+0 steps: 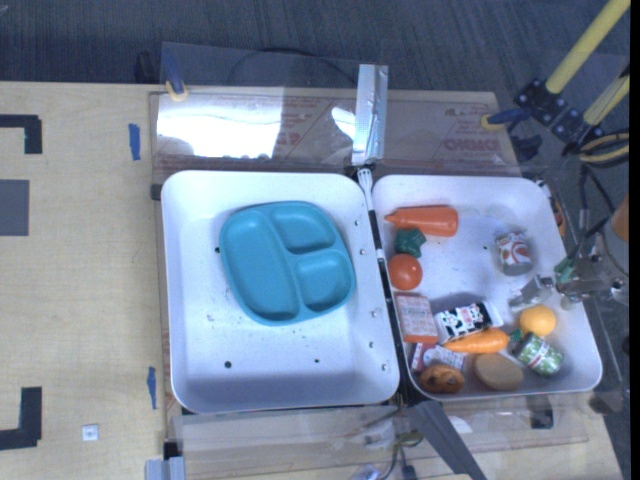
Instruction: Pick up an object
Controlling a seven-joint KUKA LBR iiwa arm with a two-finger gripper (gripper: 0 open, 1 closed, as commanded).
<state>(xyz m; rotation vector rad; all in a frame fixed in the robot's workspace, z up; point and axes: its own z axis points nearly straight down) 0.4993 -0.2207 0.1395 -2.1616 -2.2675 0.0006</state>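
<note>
Left bin (180,298): one blue divided plate (287,261), lying flat at its middle. Right bin (580,368), just beside the left bin — a carrot (424,220) at the top, a tomato (405,272) below it, a red packet (415,318), a second carrot (478,343), a can (514,251) and an orange (538,321) farther right. Gripper (580,273): at the right bin's right edge — whether its jaws are open, or hold anything, cannot be told.

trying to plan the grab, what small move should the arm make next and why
Probably move left from the right bin's edge and come over one object standing by itself, such as the small can. The gripper sits at that bin's right rim, not over any item. The can has bare floor around it, while the yellow fruit and the small carrot lie crowded among other items.
</note>
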